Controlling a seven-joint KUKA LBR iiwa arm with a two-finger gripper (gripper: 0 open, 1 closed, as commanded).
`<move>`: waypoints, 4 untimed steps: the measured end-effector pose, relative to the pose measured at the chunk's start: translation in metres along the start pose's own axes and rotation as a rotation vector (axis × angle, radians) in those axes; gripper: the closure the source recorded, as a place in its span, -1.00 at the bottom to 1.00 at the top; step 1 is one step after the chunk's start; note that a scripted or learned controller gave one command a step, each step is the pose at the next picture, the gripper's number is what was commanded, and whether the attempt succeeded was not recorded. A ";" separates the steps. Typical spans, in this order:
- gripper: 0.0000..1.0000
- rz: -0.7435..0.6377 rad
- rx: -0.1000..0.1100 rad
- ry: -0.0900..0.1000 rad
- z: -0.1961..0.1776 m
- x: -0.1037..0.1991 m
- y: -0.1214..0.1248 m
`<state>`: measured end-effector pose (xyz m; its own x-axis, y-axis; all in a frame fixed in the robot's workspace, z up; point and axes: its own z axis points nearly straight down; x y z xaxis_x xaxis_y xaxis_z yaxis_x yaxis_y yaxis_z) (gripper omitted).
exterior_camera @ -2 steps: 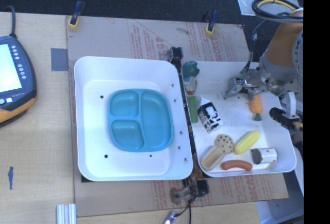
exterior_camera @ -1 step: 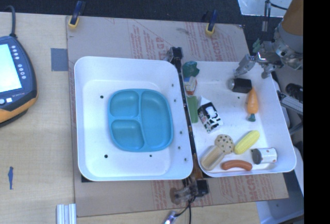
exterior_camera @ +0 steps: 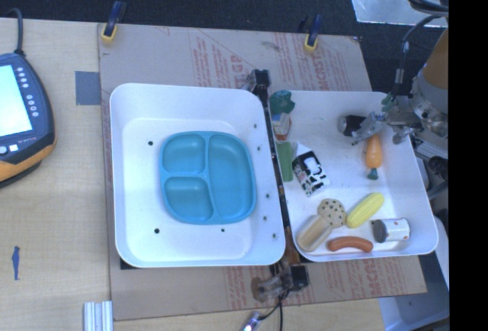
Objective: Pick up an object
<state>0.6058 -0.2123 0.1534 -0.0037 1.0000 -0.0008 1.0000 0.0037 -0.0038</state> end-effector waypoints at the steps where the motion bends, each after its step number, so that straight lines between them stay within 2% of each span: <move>1: -1.00 -0.002 0.001 0.000 0.062 0.013 -0.024; 2: -1.00 -0.002 0.001 0.001 0.062 0.063 0.029; 3: -1.00 0.001 0.009 0.005 0.060 0.046 0.049; 4: -1.00 -0.001 0.003 0.001 0.062 0.100 0.051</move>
